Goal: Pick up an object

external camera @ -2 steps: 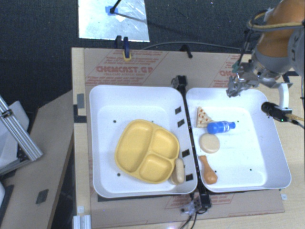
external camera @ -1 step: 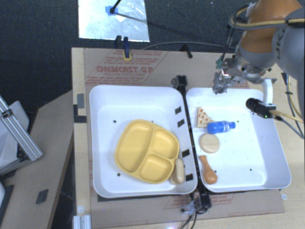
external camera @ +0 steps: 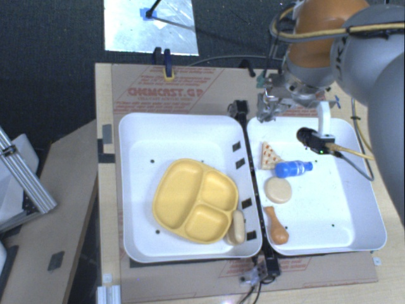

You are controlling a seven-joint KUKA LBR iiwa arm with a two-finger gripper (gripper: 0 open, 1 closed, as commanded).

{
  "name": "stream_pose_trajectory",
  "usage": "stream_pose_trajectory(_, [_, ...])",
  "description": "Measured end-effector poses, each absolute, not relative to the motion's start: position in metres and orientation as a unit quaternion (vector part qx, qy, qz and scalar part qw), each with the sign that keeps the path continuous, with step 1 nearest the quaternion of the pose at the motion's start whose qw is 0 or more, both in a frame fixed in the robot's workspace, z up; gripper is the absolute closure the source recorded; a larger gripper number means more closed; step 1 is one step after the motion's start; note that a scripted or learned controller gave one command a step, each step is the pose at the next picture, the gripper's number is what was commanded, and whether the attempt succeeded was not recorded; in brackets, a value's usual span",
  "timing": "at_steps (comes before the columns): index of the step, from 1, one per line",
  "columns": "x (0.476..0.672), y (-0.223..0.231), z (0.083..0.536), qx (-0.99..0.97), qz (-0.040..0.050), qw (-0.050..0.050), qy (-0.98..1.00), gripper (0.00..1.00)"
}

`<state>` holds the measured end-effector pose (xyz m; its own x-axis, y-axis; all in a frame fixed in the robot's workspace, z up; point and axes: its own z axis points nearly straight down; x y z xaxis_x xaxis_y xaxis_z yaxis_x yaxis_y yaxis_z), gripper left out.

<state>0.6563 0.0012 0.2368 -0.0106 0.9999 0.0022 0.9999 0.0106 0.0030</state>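
Gripper (external camera: 268,108) above right bin's (external camera: 361,214) far edge, finger state impossible to tell. Blue bottle (external camera: 292,168) nearest: light, rigid, smooth, probably rolls; best pinched across its body.

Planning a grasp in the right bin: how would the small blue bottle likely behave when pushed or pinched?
The blue bottle lies on its side, so a nudge would probably roll it. It looks small, likely light. Its rounded, smooth-looking body may slip from a pinch.
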Motion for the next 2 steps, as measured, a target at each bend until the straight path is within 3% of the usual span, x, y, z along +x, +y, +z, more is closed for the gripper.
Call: stream_pose_trajectory(2, [0.643, 0.111, 0.231, 0.704, 0.0014, 0.000, 0.710, 1.00])
